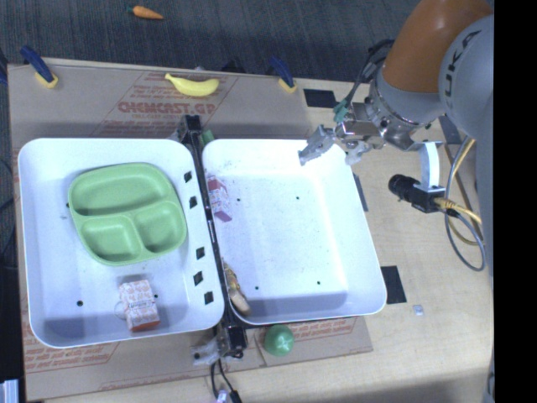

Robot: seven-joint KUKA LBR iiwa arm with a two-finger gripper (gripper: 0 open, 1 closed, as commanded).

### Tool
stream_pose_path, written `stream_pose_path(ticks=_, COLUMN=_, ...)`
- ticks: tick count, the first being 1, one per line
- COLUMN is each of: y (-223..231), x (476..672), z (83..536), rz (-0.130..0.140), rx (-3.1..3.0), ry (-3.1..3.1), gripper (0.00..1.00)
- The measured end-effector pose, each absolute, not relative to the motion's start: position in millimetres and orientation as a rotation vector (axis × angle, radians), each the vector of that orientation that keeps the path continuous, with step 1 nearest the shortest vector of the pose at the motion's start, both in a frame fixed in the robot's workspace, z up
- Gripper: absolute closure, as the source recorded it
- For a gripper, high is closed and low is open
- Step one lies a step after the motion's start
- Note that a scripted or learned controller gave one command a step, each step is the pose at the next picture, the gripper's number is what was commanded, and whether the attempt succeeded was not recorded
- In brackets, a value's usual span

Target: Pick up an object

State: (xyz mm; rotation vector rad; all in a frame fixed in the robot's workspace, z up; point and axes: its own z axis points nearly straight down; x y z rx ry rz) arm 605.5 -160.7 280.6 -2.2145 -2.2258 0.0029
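My fingertips (317,148), above the far rim of the right bin (369,259), are too small and blurred to read. My arm (457,49) runs off the right edge. A small object (236,295) lies half hidden against that bin's near-left wall.

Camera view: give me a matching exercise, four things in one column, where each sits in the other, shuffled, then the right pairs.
Things:
1. green divided tray
2. banana
3. green ball
4. small red and white packet

Places:
A. on the cardboard beyond the bins
B. on the cardboard by the right bin's near edge
C. left bin, far part
D. left bin, near part

Pairs: 1-C, 2-A, 3-B, 4-D
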Motion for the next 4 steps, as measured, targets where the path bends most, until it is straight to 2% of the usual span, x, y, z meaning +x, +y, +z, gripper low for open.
stream_pose_path(ticks=1, y=-179.3, x=655.3, z=132.3, rz=0.007, rx=-2.209, ry=-2.225, gripper=0.00)
stream_pose_path(ticks=2, y=-211.0, x=656.7, z=122.3, rz=0.001, rx=-2.217, ry=-2.225, gripper=0.00)
stream_pose_path(ticks=3, y=-209.7, x=496.5, z=91.5, rz=0.005, rx=-2.213, ry=-2.225, gripper=0.00)
stream_pose_path(ticks=4, y=-210.3, x=613.4, z=146.6, rz=-0.001, rx=-2.216, ry=-2.228, gripper=0.00)
